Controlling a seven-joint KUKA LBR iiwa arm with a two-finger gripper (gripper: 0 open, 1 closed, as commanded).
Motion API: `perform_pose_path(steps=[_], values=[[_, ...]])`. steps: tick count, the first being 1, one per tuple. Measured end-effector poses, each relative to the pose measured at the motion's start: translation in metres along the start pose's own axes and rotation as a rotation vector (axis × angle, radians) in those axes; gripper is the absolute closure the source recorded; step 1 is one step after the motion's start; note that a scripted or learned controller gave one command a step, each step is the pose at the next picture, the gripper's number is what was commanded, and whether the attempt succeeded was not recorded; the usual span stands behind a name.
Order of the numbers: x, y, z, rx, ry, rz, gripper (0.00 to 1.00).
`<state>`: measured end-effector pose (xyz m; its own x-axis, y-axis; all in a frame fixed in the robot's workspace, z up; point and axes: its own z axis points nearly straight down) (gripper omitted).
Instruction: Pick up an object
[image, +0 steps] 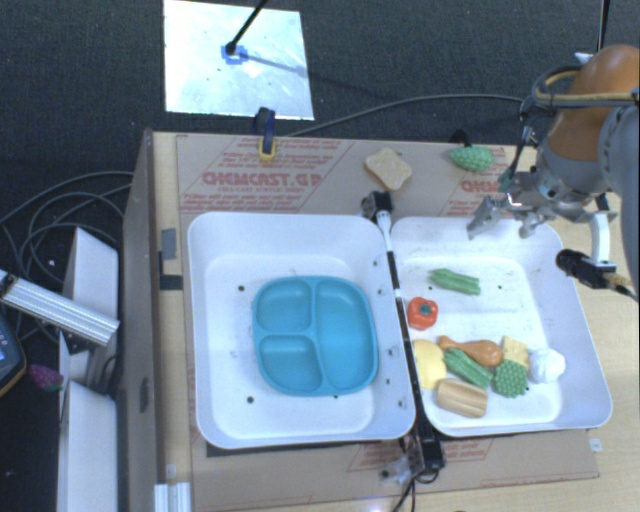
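- Brown cardboard covers the counter (250, 175); two white bins sit side by side
- left bin (215, 255) holds a blue tray (315, 335)
- right bin (575, 340) holds toy food (470, 365)
- pincer (507, 225) hangs released above its far edge, holding nothing

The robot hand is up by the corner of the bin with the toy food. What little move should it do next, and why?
Probably a short move toward the green bean pod, then down. The hand hangs above the far rim of the right bin, with nothing between its fingers. The pod is the nearest toy and lies alone, while the other toy food is bunched together at the near side, harder to grab singly.
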<state>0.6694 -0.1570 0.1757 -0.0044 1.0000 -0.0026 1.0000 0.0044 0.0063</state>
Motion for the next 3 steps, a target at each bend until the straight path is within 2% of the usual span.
perform_pose_path(steps=[1,2,3], values=[[0.011,-0.031,0.082,-0.007,0.000,0.002,0.00],[0.055,-0.045,0.090,0.002,0.003,0.000,0.00],[0.055,-0.044,0.079,0.001,0.002,-0.002,1.00]])
